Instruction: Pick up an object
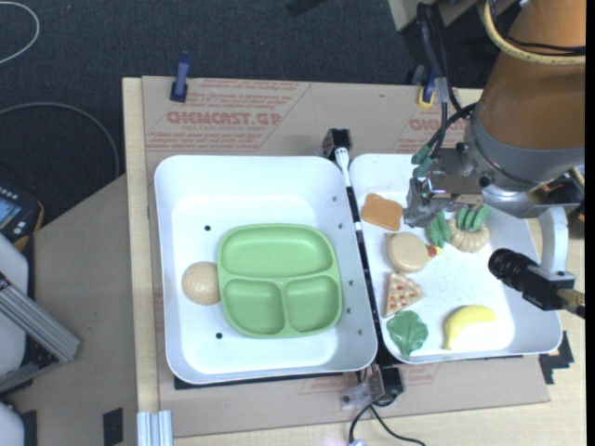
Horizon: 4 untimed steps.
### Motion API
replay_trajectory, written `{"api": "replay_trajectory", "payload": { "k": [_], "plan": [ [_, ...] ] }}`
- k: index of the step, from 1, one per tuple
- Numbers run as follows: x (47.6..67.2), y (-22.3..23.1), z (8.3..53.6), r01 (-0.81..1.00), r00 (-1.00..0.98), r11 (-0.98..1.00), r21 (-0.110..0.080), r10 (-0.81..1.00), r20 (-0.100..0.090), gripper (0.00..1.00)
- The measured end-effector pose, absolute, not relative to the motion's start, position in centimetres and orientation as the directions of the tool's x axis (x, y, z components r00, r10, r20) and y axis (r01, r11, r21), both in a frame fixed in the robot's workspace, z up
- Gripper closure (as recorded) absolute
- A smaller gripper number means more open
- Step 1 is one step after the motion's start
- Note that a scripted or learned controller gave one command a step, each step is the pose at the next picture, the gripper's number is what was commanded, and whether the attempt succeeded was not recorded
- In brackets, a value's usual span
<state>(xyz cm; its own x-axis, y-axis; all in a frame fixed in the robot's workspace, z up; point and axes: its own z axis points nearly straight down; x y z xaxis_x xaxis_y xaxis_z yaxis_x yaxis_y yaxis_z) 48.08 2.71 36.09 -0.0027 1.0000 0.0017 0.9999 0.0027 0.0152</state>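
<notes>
I see the left bin holding a green divided tray, a tan ball touching its nine o'clock edge. My gripper hangs over the right bin; its jaw state I cannot tell. Round cookie sits at its six o'clock, banana farther down.

- You get bright, even overhead light; the two shallow white plastic bins read almost blown out along their rims.
- Your shadows are soft and short: a faint one hugs the pale green three-compartment tray.
- A dull sheen sits on the arm's broad orange band, which looks soft, being nearest the lens.
- The dark carpeted floor stays dim and grainy.
- Small items in the right bin look slightly blurred, with fuzzy edges.
</notes>
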Motion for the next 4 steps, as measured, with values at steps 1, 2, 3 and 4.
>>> {"api": "replay_trajectory", "payload": {
  "k": [1, 2, 3, 4],
  "plan": [
    [47.9, 5.2, 28.5, 1.000, -0.002, 0.002, -0.007, 1.000, 0.001, 1.00],
    [48.0, 4.5, 35.9, 1.000, -0.001, 0.001, 0.009, 1.000, 0.001, 1.00],
    [50.5, 11.8, 14.7, 1.000, -0.004, 0.004, -0.016, 1.000, -0.001, 1.00],
    [51.7, 15.8, 32.3, 1.000, -0.007, 0.007, 0.019, 1.000, 0.008, 1.00]
  ]
}}
